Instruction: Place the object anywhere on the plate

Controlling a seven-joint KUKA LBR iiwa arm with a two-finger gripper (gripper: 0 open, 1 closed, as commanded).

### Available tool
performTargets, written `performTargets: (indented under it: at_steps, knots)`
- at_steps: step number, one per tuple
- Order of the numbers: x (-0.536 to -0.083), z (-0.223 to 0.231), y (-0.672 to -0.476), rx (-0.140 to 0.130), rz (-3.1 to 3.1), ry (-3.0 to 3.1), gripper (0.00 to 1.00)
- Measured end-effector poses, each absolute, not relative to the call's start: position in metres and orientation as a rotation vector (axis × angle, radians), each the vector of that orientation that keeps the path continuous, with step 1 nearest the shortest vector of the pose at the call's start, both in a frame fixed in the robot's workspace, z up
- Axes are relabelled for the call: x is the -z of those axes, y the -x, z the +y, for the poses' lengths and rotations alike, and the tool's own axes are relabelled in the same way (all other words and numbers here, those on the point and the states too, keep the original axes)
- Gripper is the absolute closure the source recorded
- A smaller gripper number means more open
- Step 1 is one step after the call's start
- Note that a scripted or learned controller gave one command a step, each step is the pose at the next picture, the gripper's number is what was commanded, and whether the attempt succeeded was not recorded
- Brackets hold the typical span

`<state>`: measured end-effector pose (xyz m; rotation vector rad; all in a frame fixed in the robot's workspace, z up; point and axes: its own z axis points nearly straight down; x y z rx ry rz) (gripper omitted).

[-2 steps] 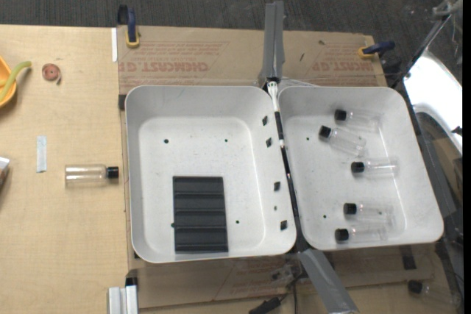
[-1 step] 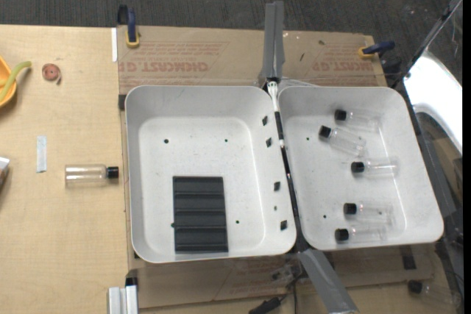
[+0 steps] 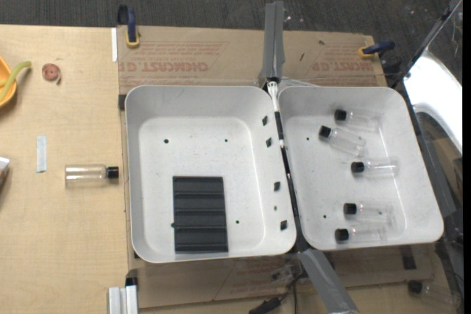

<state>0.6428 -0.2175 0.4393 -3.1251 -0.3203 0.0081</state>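
Note:
A black ribbed plate [image 3: 199,214] lies flat in the left bin [image 3: 147,121], near its front wall. The right bin [image 3: 412,180] holds several clear vials with black caps, all on their sides. One vial [image 3: 351,117] lies at the back and another [image 3: 340,138] just in front of it. A third vial [image 3: 374,169] rests mid-bin. Two more lie near the front wall, one [image 3: 366,212] behind the other [image 3: 360,234].
On the wooden bench left of the bins lie a spare clear vial [image 3: 91,173], a small white strip [image 3: 41,154] and a red disc [image 3: 50,71]. An orange object [image 3: 6,81] sits at the far left edge. Clamps [image 3: 129,26] [image 3: 375,49] hold the cardboard at the back.

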Motion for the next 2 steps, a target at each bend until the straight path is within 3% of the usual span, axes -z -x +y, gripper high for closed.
performTargets:
  at_steps: [1, 2]
  knots:
    - [-0.44, -0.223, -0.588, -0.008, -0.323, 3.123, 0.0]
    - [-0.439, -0.206, -0.654, -0.007, -0.325, 3.124, 0.0]
